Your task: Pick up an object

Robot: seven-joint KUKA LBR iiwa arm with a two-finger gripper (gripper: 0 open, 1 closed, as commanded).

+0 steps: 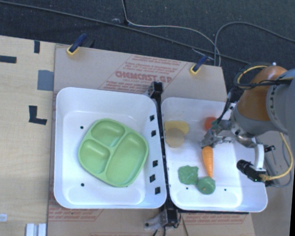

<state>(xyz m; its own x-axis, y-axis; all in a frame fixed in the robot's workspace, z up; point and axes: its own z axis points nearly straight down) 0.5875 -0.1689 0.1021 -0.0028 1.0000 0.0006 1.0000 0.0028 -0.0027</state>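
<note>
The claw hovers just above the carrot's far end — carrot runs near-to-far; I cannot tell its grip.

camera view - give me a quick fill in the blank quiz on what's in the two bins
1. The green divided plate lies in the ____ bin.
2. The carrot lies in the right bin, just below the ____.
3. The two green items near the right bin's front edge sit ____ the carrot's lower end.
4. The pale yellow item lies close to the ____ between the bins.

Missing words: left; gripper; beside; divider
</note>
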